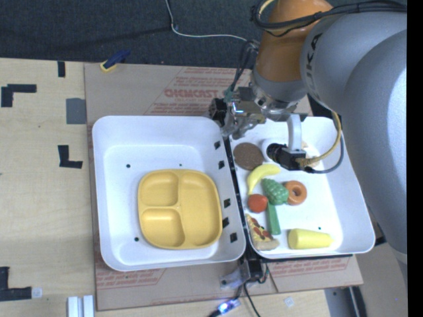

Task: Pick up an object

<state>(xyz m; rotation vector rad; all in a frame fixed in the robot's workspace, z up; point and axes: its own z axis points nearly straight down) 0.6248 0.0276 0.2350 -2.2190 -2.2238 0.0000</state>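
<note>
Food toys sit in the right bin (344, 197), w/ the brown cookie (248, 155) nearest the claw (239, 121). Cookie lies just below the claw, a bit to the right, flat and round, so no long side to line up with. Banana (262, 174) and broccoli (273, 195) sit farther down. Can't tell if the claw is open or closed; nothing seen in it.

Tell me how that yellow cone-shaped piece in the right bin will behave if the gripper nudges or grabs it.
The yellow cone lies on its side, so a nudge would probably roll it in a curve toward the right bin wall. It looks like smooth, rigid plastic, likely light, and its taper may let it slip out of a pinch.
</note>
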